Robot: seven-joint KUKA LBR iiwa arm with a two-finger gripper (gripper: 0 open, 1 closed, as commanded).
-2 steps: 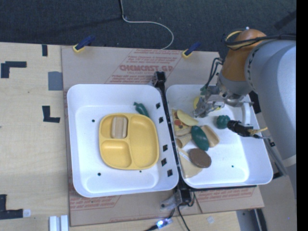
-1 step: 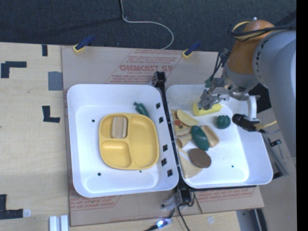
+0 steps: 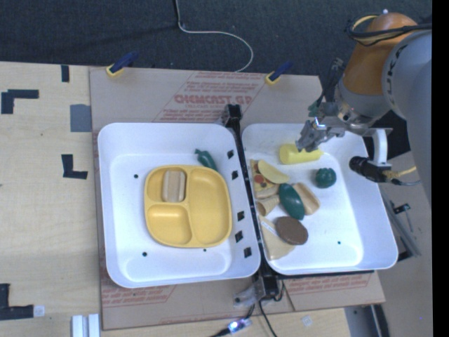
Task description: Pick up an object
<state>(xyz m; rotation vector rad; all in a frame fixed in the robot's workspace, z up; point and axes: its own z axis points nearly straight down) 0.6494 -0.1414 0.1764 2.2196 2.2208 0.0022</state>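
My pincer (image 3: 307,143) hangs over the right bin (image 3: 365,248), its tips at the right end of the yellow block (image 3: 297,155) lying near the bin's far wall. How wide the pincer stands I cannot tell (the slant hides it). The block rests flat, apart from the heap of toy food (image 3: 284,209).

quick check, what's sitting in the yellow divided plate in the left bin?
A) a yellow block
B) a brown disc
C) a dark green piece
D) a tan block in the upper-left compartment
D: the tan block lies in the upper-left compartment of the yellow plate; the small dark green piece in that bin lies off the plate, by its upper right rim.
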